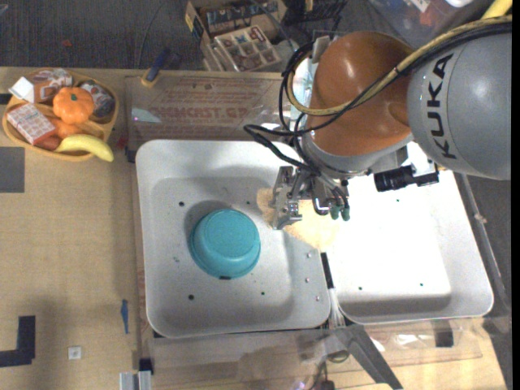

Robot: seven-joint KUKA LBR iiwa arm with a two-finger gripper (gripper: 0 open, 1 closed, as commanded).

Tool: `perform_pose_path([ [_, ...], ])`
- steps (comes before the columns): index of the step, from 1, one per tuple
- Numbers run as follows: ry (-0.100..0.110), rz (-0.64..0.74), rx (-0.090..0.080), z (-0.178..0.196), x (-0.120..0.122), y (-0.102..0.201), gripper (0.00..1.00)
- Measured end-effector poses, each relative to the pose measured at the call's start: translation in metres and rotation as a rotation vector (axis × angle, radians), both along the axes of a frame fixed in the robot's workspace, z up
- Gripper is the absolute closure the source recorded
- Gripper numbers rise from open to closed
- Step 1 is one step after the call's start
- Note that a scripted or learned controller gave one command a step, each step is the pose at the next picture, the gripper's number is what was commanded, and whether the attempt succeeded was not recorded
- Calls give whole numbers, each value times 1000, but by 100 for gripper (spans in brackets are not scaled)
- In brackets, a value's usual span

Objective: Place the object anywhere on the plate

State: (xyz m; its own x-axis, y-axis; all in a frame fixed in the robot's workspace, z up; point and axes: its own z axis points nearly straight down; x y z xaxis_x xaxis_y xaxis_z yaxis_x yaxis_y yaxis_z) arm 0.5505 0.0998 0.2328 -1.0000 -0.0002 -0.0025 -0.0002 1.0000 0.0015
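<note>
Front edge: pale wooden tabletop [65, 266] with a metal bracket under the bins' joint; a small blue mark and dark tape pieces lie on the wood to the left.
Left bin [162, 299]: shallow, white, speckled with a few dark dots; a teal plate [226, 242] rests upside-down-looking, dome up, near its middle.
Right bin [439, 283]: white, brightly lit; touching the left bin along a dark seam.
Object [313, 227]: a pale yellowish, flat thing lying across the inner rims of the two bins, just beside the plate but apart from it; its shape is too washed out to name.
Jaws [313, 205]: directly over that pale thing; metal fingers [286, 201] with green-tipped parts point down; whether they are released or clenched I cannot tell.
Arm [463, 104]: grey, with an orange band, entering from the right; black and yellow cables loop over it.
Far left: a basket [20, 128] with a banana, an orange fruit and small packets on the tabletop.
Room behind: dark floor, cardboard boxes and clutter beyond a wooden board.
</note>
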Motion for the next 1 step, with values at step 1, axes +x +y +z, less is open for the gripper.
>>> perform_pose_path([
  [1,-1,0,0,0,0,0,0],
])
